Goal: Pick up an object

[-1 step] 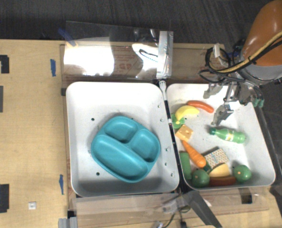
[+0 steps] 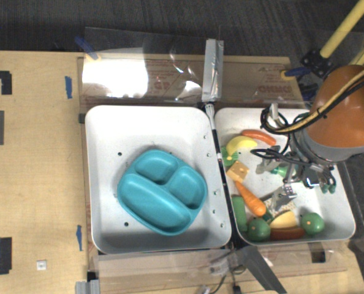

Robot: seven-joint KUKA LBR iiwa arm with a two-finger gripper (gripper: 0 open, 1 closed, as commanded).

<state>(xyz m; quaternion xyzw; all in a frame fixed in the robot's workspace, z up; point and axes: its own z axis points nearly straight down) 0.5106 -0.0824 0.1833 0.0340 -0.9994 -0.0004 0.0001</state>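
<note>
- Down in the right bin [image 2: 347, 225], the gripper [image 2: 287, 192] hangs among toy food — whether it is released or clenched cannot be told.
- Just beside it lie a carrot [image 2: 250, 199], a yellow piece [image 2: 242, 144] and green pieces [image 2: 312, 223].
- Left bin [image 2: 102, 139] — 1 teal divided tray [image 2: 162, 190], well apart from the arm [image 2: 341, 115].

Left white bin [image 2: 102, 133] sits on the worktop [image 2: 32, 164] and holds a teal three-compartment tray [image 2: 162, 190], lying flat and slightly askew. Blue tape marks [image 2: 68, 86] and black tape corners [image 2: 2, 81] mark the worktop. Clear sheeting [image 2: 151, 72], possibly plastic, lies behind the bins.
</note>
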